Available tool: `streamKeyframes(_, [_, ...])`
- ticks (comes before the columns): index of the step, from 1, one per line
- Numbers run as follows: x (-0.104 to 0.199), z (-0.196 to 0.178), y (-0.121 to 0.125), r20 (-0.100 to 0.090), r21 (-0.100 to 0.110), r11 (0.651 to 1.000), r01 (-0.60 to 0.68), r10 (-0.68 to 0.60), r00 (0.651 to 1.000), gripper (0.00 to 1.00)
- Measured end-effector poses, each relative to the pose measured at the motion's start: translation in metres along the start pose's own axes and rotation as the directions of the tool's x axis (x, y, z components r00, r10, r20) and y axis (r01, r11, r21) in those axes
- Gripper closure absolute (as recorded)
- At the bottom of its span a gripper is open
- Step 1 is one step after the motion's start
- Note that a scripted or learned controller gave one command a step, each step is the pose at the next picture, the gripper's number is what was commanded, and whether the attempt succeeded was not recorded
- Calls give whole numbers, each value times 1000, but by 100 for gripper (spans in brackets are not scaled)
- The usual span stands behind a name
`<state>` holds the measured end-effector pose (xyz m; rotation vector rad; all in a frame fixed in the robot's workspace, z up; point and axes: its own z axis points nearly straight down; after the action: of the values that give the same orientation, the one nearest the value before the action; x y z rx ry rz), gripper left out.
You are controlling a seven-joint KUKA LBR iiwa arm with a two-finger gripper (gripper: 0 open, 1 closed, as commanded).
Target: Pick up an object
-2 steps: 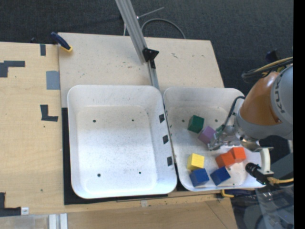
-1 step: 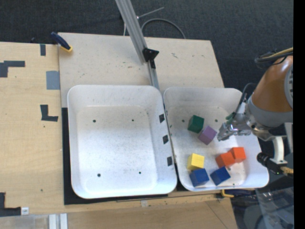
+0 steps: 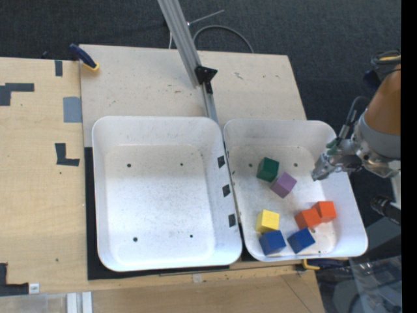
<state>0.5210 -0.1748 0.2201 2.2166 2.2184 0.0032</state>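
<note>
**Entry: pick attempt, right bin, approach stage**

Camera view. Landmark: right bin. Hand hovers over its right side, nothing in it; whether open or closed cannot be told. Contents: green cube and purple cube touching, mid-bin; yellow cube, two blue cubes and orange blocks along its near wall. Advice: purple is nearest; descend squarely, clear of green. Left bin adjoins; wooden table, dark floor beyond.
</note>
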Motion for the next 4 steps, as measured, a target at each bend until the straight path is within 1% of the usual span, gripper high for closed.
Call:
streamKeyframes(1, [0,-52,1,-1,1,1000,1,-1,1000,100])
streamKeyframes(2, [63,-45,2,-4,6,1000,6,-6,1000,100])
streamKeyframes(3, [125,-33,5,-5,8,1000,6,-6,1000,100])
streamKeyframes(4, [173,-33,16,-4,7,1000,6,-6,1000,100])
